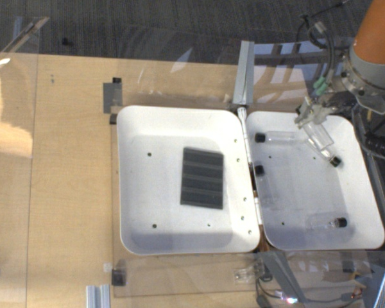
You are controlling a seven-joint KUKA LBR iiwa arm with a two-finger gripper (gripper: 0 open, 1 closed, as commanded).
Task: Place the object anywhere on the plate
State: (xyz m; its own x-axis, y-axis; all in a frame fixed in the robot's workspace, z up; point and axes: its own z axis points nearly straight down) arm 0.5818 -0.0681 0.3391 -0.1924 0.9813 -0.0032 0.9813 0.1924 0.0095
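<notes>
Dark ribbed plate (pixel 202 178) is what you meet first: it lies flat near the middle of the left bin (pixel 127 172), a little toward that bin's right side, its ridges running across it. It touches none of the walls. Nothing rests on it.

Move right across the divide and you reach the right bin (pixel 373 218), which holds several clear vials with black caps. The upper-left vial (pixel 276 136) lies on its side with its cap pointing at the left wall. Below it you can make out a lone black cap (pixel 258 170) close to the same wall; its body is too faint to trace. The lower-right vial (pixel 325 222) lies near the bin's front right corner, cap to the right.

The slanted vial (pixel 322 144) lies in the upper right part of the bin, with its cap toward you and to the right. The gripper (pixel 311 115) hangs right at its upper end. You cannot tell whether it is clenched or released, nor whether it touches that vial. Further right stands the arm's orange band (pixel 380 18).
</notes>
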